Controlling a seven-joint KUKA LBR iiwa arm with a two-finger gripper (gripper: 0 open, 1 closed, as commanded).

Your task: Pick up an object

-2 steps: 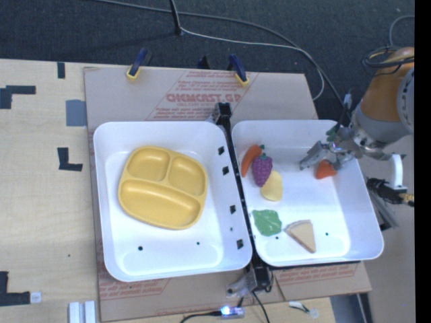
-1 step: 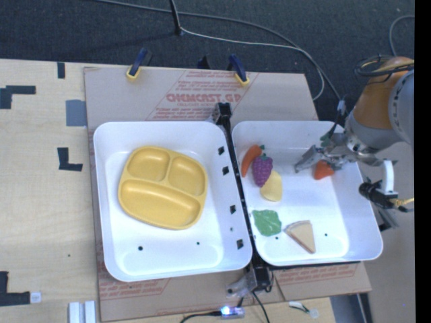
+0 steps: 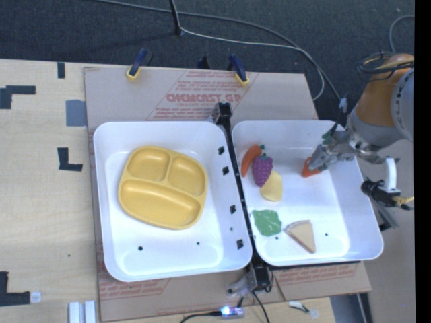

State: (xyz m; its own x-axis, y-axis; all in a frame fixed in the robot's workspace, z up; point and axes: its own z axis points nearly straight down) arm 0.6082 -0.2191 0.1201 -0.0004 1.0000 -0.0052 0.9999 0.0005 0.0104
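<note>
Gripper (image 3: 316,163) in right bin (image 3: 350,241), closed around small orange-red piece (image 3: 310,171)

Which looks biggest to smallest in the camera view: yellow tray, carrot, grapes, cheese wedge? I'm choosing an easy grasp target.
1. Yellow tray, by far the largest.
2. Cheese wedge.
3. Carrot and grapes: too alike to rank, and they overlap.

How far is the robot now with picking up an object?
Done: the claw has reached into the right bin. In hand: it sits at a small orange piece, but a grip is not confirmed. Left: lifting it. The carrot, grapes and cheese wedge lie untouched.
</note>
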